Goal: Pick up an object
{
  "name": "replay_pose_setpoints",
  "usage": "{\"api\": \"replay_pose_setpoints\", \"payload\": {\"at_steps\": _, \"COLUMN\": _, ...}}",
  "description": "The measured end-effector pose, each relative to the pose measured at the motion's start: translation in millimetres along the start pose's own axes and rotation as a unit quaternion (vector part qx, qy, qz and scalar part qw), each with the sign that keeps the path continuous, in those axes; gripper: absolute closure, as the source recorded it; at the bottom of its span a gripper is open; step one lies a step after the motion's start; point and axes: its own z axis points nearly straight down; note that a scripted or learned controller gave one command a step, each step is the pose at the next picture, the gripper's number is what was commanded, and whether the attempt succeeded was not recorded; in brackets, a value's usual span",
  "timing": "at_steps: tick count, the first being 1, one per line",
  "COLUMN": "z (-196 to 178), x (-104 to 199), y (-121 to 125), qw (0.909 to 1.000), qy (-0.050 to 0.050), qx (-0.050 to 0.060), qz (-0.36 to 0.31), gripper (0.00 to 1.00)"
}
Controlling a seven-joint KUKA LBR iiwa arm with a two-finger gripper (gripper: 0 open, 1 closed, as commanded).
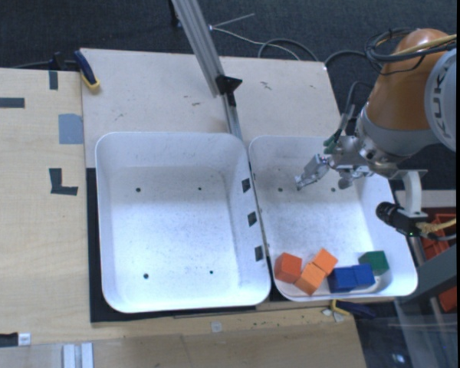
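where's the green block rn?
In the camera view, the green block sits in the right bin, at its near right corner, just behind and right of the blue block. The gripper is over the bin's far half, well away.

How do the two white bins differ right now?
The right bin holds orange, blue and green blocks bunched at its near edge; the left bin holds none. The gripper hangs over the right bin, not the left bin. Both are shallow, white and speckled.

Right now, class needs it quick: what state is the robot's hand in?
Hand: above the right bin's far end, nothing between its fingers; open or shut cannot be told.
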Motion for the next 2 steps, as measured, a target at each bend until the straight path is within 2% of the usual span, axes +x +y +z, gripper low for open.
{"api": "replay_pose_setpoints", "payload": {"at_steps": 1, "z": -36, "x": -14, "y": 74, "qw": 1.0, "qy": -0.001, "qx": -0.004, "qz": -0.001, "gripper": 0.0}}
{"api": "replay_pose_setpoints", "payload": {"at_steps": 2, "z": -37, "x": -21, "y": 61, "qw": 1.0, "qy": -0.001, "qx": 0.0, "qz": 0.0, "gripper": 0.0}}
